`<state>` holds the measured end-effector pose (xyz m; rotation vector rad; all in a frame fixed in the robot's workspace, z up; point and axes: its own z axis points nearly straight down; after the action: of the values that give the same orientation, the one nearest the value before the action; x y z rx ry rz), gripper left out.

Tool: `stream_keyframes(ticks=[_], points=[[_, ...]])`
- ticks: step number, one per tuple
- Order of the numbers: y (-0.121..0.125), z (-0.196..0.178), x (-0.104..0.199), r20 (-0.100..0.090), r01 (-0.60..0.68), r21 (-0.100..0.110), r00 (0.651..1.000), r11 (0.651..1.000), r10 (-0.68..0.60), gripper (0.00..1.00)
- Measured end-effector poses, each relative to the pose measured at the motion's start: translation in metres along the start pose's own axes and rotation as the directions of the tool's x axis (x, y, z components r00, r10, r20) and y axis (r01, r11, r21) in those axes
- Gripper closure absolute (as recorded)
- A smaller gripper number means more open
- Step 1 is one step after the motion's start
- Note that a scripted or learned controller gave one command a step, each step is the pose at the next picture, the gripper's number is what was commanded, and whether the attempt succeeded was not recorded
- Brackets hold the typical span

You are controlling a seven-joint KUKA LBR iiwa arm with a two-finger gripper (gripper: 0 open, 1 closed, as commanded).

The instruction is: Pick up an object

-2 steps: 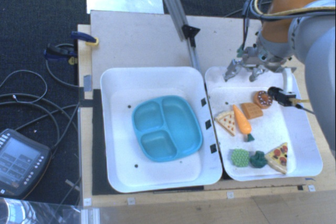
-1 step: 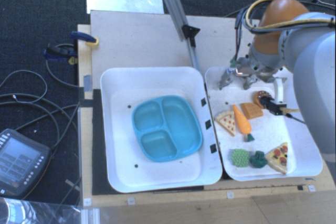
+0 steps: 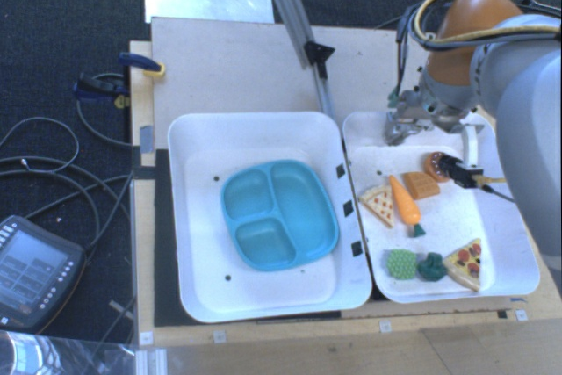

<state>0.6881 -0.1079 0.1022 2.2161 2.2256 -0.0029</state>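
Nothing sits in the pincer [image 3: 406,129], poised above the right bin's [image 3: 527,281] far end, its opening unclear; next it must descend onto the carrot [image 3: 405,199].

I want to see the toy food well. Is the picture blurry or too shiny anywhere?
Camera view: soft, even light; the carrot and the blue plate look fairly sharp. The white bin is bright but not washed out. A bright glare patch lies on the floor at the top. The gripper looks slightly blurred.
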Motion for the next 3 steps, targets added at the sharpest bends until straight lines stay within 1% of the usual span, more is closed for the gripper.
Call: stream_keyframes(ticks=[1, 2, 3], points=[[0.001, -0.057, -0.010, 0.000, -0.003, -0.010, 1.000, 1.000, 0.003, 1.00], [0.000, -0.103, -0.012, -0.001, -0.004, -0.009, 1.000, 1.000, 0.004, 1.00], [0.001, -0.128, -0.012, -0.002, 0.000, -0.007, 1.000, 1.000, 0.000, 1.00]])
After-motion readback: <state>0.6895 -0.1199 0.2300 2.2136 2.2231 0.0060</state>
